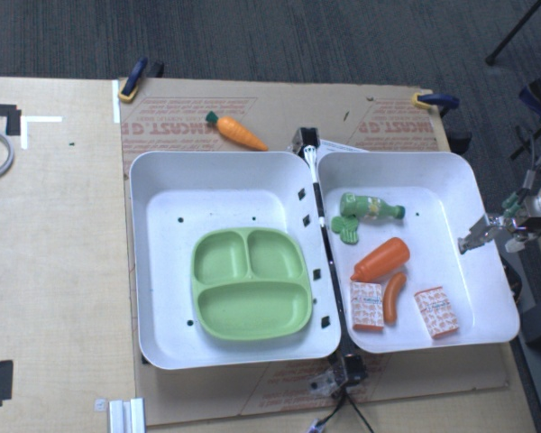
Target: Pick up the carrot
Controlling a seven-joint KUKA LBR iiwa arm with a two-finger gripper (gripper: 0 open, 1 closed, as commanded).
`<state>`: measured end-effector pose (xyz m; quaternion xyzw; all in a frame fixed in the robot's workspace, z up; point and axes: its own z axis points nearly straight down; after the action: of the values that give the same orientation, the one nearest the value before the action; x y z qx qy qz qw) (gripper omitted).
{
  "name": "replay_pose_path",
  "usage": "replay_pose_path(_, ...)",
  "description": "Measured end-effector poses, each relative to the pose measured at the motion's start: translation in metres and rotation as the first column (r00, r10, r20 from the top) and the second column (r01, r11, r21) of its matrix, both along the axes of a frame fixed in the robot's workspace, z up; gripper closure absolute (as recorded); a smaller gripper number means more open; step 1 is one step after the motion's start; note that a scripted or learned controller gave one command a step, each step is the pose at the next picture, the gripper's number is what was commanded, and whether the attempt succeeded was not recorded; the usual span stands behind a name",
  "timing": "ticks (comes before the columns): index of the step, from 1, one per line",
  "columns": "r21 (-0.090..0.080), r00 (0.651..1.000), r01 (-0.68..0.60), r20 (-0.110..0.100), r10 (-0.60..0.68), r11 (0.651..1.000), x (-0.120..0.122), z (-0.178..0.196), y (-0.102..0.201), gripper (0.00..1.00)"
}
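The carrot, orange with a small green top, lies on the brown cardboard behind the left bin, outside both bins, its green end pointing left. My gripper sits at the right rim of the right bin, far from the carrot and over none of the items. Nothing is visibly held in it.
The left bin holds a green divided plate. In the right bin lie a green bottle, an orange-red tapered piece, a sausage and two small red-and-white boxes. Clamps sit at the cardboard's back corners.
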<state>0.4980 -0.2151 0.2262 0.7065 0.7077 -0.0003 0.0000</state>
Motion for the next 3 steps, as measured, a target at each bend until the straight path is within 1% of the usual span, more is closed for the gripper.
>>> replay_pose_path(1, 0.000, 0.922, -0.386, 0.000, 0.386, 0.922, 0.078, -0.114, 0.068, 0.00)
replay_pose_path(2, 0.000, 0.860, -0.510, 0.001, 0.510, 0.860, 0.029, -0.034, 0.159, 0.00)
replay_pose_path(3, 0.000, 0.794, -0.608, 0.001, 0.608, 0.794, 0.013, -0.034, 0.203, 0.00)
